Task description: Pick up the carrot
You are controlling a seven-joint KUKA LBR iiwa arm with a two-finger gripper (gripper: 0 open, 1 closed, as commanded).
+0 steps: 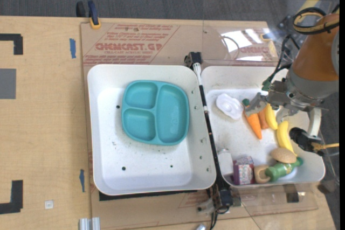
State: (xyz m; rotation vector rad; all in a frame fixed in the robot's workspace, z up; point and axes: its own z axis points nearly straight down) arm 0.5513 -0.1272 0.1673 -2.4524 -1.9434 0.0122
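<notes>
Carrot (254,123) lying just left of and slightly below the gripper (268,98), long axis slanting down and away to the left, green top nearest the claw. Banana (282,135) just below-right (a likely mis-grab). Claw state: cannot tell. Needed, by judgement: 1 short shift left, then descent.
</notes>
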